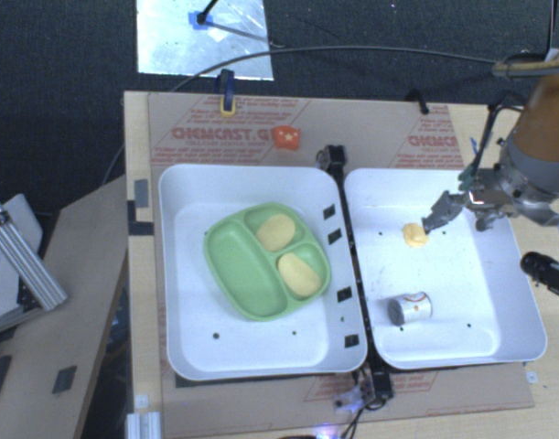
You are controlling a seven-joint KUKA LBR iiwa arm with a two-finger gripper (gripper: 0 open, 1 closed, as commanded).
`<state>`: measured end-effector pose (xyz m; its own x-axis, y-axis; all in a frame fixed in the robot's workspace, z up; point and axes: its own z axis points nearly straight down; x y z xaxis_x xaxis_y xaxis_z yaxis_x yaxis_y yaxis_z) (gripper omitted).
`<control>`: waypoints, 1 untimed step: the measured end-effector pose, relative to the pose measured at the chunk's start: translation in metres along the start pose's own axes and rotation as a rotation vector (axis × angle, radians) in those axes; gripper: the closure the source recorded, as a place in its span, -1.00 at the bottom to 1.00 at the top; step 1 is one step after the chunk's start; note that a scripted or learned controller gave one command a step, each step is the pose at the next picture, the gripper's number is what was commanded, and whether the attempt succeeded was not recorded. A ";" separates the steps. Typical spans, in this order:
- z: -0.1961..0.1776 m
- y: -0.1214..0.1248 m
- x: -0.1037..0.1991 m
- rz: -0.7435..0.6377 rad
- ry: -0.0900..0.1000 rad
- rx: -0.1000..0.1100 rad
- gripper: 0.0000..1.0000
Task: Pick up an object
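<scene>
Two white bins sit side by side on the tabletop [215, 122]. The left bin [183, 245] holds a green tray [233, 273] with three sections. Two yellow pieces lie in its small right-hand sections, the far piece [277, 231] and the near piece [299, 274]. The long left section has nothing in it. Likely sorted stock, parked out of the way.

The right bin [499, 309] carries the loose things, so it reads as the pick zone. A yellow lump [415, 235] lies mid-bin toward the far side. A small can [409, 308] lies on its side, nearer and a bit left of the lump, well apart from it. An orange thing [286, 136] sits on the board beyond the bins, out of play.

The arm [535, 144] comes in from the right, low over the right bin. The claw [441, 213] slants down-left, its dark tip just beside the lump on the lump's right and far side. The tip may be touching the lump, but too small to be sure. Whether the claw is spread or closed, I cannot tell. The tip reads as one dark shape. Nothing shows held in it.

Judgement: the lump is the target, still resting on the bin floor, not lifted. The step in hand looks like the final approach or grasp try.
</scene>
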<state>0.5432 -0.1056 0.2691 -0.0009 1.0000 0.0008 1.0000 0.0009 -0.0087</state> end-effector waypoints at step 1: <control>-0.005 0.002 0.000 -0.002 -0.001 -0.011 -1.00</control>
<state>0.5451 -0.1054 0.2744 -0.0033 1.0000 -0.0005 1.0000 0.0033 0.0020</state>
